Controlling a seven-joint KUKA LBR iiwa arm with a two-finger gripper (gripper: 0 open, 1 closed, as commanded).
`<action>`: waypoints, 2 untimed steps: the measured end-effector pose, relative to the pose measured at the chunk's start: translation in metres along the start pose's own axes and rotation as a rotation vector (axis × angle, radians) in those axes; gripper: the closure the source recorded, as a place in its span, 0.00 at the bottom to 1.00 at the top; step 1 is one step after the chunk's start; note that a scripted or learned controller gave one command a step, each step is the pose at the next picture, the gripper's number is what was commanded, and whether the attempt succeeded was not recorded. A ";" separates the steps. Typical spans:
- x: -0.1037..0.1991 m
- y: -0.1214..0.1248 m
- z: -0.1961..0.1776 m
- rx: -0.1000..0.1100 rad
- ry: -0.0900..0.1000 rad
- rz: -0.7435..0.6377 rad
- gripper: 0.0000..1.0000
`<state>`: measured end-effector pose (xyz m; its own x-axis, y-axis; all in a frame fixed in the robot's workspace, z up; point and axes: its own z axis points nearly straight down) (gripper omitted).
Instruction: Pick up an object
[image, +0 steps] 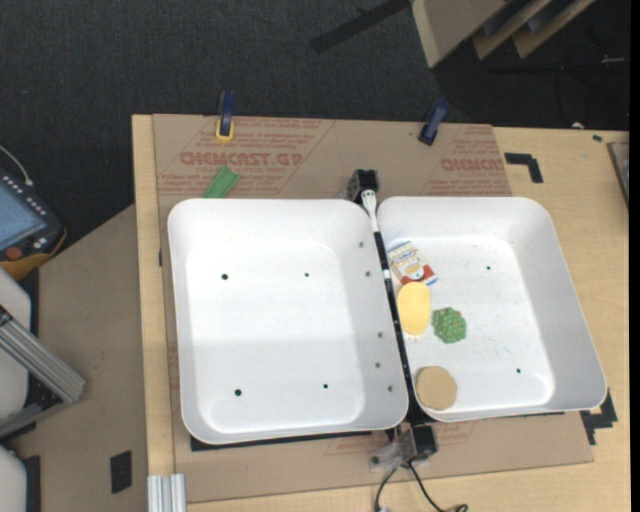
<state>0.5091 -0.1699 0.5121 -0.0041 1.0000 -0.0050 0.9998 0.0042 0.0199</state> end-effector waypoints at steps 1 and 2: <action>0.074 -0.031 0.026 0.024 0.007 -0.001 0.00; 0.071 -0.029 0.014 0.017 0.003 0.003 1.00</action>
<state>0.4801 -0.0994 0.4970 -0.0013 1.0000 -0.0017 1.0000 0.0013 0.0031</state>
